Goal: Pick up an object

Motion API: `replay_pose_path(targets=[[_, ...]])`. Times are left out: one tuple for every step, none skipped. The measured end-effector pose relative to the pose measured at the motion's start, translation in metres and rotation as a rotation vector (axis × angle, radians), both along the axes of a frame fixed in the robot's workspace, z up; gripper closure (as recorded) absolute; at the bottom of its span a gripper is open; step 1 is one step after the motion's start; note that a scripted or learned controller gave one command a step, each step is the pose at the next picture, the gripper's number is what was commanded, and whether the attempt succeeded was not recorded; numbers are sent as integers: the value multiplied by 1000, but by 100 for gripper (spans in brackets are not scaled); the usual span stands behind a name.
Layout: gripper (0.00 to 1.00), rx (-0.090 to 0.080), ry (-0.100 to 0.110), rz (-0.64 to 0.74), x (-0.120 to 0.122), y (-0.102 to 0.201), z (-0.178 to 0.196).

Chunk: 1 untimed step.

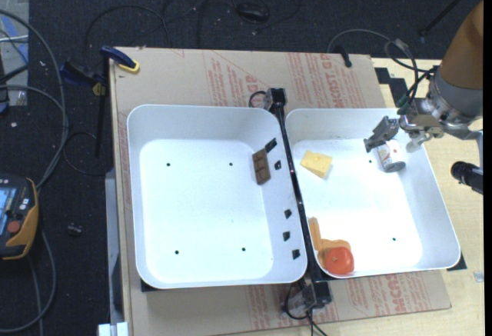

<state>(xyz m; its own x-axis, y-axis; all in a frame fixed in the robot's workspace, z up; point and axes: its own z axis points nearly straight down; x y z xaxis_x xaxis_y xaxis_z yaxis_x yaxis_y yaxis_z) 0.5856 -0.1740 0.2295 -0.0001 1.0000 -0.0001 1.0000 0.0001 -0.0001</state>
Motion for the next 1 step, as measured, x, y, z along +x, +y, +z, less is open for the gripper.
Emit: replay_pose_path(targets=[[100, 0, 0, 0, 0, 0, 10]])
